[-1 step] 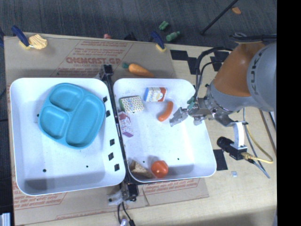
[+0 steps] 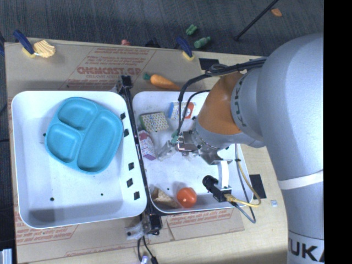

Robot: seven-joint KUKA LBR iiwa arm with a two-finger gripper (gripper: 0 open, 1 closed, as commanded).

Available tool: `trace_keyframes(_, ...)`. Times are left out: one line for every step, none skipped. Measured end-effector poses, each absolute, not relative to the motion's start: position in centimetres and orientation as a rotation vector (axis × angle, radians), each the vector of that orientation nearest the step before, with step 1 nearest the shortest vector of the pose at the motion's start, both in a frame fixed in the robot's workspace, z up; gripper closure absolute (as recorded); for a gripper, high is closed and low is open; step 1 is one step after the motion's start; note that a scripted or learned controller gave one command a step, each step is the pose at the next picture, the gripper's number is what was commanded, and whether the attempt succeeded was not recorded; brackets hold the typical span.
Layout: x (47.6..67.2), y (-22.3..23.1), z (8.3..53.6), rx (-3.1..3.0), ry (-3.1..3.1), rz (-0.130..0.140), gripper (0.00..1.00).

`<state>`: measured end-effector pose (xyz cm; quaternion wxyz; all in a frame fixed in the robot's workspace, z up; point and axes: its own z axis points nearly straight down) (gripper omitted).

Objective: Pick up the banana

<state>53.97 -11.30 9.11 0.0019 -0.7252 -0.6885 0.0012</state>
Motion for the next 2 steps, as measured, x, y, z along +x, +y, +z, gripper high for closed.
trace_keyframes(56.9,-9.5,9.2,-2.304,-2.131,0.004,0.0)
trace_keyframes(52.7,-13.8,21.0,-1.593,-2.708,0.002,0.0)
